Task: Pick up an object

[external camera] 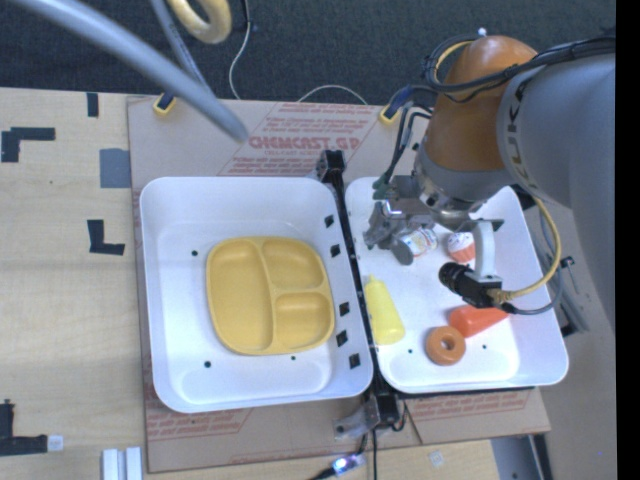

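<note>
The claw point(392, 230) hangs low in the right bin point(535, 363), upper left part; whether it grips anything cannot be told. A yellow block point(383, 310) lies below it.

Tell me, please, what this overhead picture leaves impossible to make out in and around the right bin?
- Gripper, camera view: the wrist and cables hide whether its fingers are open.
- Small item below the gripper: part covered, too small to identify.
- Red-and-white object: part hidden behind the arm's hardware.
- Far corner of the right bin: covered by the arm.
</note>
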You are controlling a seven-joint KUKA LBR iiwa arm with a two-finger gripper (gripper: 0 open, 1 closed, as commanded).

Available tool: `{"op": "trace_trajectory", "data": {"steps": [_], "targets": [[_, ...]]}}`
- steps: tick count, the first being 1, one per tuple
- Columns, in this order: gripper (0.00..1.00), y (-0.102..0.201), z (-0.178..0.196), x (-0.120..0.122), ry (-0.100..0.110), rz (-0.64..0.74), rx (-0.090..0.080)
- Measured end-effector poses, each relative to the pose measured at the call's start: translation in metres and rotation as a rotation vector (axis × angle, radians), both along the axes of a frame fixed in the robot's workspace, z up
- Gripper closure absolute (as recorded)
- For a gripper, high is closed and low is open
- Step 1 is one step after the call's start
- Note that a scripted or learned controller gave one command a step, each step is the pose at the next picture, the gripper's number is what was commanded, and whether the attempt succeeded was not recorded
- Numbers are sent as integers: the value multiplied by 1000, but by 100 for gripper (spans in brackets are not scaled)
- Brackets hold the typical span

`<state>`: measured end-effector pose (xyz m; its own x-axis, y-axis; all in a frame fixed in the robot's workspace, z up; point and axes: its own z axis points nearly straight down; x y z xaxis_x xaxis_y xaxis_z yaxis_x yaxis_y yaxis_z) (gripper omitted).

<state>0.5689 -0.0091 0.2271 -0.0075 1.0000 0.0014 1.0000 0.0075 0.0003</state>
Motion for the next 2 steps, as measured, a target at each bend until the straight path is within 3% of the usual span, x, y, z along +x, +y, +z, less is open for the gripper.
{"op": "trace_trajectory", "data": {"steps": [2], "targets": [[100,109,-19,-11,4,-1,-1]]}}
